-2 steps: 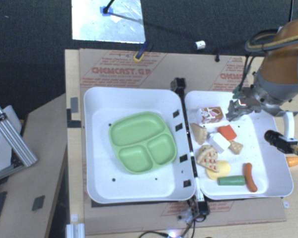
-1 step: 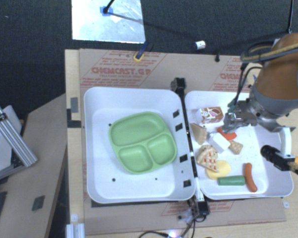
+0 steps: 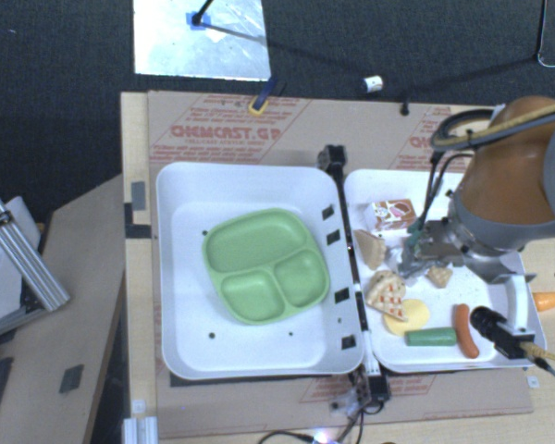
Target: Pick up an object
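While its grip cannot be told, the gripper (image 3: 416,255) hovers just above the pizza slice (image 3: 386,290).

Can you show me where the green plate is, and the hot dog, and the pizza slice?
Green plate (image 3: 259,248): camera view, on its big top compartment.
Hot dog (image 3: 464,330): camera view, on the middle of the sausage.
Pizza slice (image 3: 386,291): camera view, on the middle of its topping side.

Two white bins sit side by side: the left bin (image 3: 180,248) and the right bin (image 3: 379,185). One green divided plate (image 3: 264,265). One sausage (image 3: 464,329), one green pickle-like piece (image 3: 432,337), one pizza slice (image 3: 386,291), one yellow round piece (image 3: 411,315), one red-and-white carton (image 3: 391,214).
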Controlling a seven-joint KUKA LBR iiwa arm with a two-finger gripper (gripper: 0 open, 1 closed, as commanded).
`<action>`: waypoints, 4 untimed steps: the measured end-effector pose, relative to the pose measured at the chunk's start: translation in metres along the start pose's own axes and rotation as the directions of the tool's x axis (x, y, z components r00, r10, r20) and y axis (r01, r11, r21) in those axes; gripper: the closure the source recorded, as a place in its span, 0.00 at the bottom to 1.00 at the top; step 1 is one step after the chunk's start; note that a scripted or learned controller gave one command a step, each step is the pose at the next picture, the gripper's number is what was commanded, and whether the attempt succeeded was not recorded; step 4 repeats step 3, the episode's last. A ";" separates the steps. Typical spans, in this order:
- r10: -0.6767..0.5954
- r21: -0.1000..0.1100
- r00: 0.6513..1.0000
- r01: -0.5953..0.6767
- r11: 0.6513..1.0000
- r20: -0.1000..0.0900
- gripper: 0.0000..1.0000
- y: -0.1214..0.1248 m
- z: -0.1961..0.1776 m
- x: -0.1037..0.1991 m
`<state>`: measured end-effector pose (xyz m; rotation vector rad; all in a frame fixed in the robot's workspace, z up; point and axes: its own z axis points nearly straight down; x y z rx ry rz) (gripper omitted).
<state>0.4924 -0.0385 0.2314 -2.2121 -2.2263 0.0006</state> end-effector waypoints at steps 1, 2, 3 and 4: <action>0.000 -0.004 1.000 0.000 1.000 0.002 1.00 0.011 0.006 0.011; 0.005 -0.002 1.000 -0.005 1.000 0.002 1.00 0.001 0.013 0.006; 0.005 -0.004 1.000 -0.005 1.000 0.002 1.00 0.005 0.017 0.003; 0.005 -0.004 1.000 -0.005 1.000 0.002 1.00 0.005 0.017 0.003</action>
